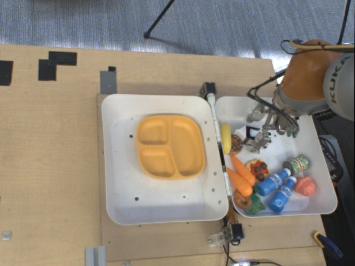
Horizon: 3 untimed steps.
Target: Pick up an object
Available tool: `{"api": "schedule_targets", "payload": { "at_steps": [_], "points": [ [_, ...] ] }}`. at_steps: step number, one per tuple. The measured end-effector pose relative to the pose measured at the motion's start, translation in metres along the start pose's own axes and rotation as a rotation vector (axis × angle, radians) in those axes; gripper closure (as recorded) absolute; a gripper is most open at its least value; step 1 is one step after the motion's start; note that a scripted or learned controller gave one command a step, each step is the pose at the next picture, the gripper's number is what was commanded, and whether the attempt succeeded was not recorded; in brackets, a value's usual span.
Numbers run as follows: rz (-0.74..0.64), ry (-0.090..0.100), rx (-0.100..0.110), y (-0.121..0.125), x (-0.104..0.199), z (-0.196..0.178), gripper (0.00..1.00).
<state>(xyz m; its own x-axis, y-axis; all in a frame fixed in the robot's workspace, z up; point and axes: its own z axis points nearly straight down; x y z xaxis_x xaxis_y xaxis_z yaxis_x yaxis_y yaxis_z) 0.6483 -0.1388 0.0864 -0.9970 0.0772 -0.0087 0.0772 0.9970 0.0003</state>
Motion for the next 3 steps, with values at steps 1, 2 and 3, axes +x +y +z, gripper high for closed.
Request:
{"api": "schedule_targets", "payload": {
  "at_steps": [1, 2, 3],
  "points": [
    [-0.014, -0.002, -0.001, 0.036, 0.058, -0.002, 0.00],
    [-0.115, -0.005, 0.000, 0.034, 0.075, -0.002, 0.00],
    [-0.378, 0.009, 0.005, 0.044, 0.010, -0.001, 0.00]
  ]
}}
